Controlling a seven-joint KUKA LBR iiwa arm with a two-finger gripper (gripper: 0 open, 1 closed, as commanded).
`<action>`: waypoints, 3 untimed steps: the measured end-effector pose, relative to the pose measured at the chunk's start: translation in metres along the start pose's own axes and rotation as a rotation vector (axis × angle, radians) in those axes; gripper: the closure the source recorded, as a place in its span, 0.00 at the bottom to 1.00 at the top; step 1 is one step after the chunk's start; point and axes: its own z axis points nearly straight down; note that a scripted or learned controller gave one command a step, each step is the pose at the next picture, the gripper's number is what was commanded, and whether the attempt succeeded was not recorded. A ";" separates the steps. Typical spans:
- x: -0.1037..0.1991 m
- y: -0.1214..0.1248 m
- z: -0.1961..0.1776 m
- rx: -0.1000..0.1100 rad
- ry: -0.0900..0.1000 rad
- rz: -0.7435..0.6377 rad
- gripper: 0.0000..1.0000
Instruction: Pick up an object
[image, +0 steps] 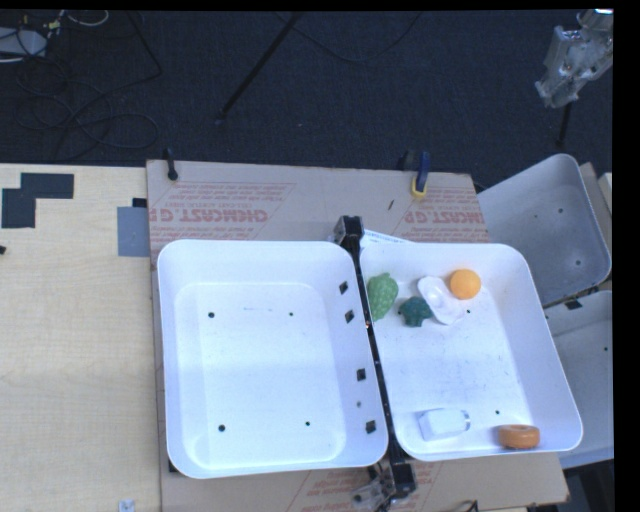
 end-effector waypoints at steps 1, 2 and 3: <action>0.001 0.000 -0.009 0.003 0.001 -0.004 1.00; 0.001 0.000 -0.019 0.007 0.001 -0.008 1.00; 0.002 0.001 -0.028 0.010 0.002 -0.013 1.00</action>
